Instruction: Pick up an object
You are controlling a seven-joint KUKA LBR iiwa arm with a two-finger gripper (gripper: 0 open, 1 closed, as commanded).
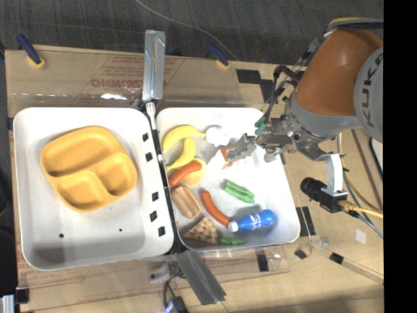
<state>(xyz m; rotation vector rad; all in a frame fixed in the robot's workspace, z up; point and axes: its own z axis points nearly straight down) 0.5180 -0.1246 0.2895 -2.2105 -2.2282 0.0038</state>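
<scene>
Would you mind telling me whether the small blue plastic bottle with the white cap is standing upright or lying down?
Lying down: the small blue plastic bottle rests on its side on the floor of the right white bin, cap pointing left.

Below me, the surface (365, 259) is light wood, covered toward the rear by a brown cardboard sheet (189, 70) with faint red print. Two blue clamps (30, 51) grip the sheet's rear edge. Black tape strips (306, 222) mark the wood near my side. Beyond the rear edge lies dark grey carpet floor (78, 8), crossed by a thin pale cable (140, 2). Lighting is even.
</scene>
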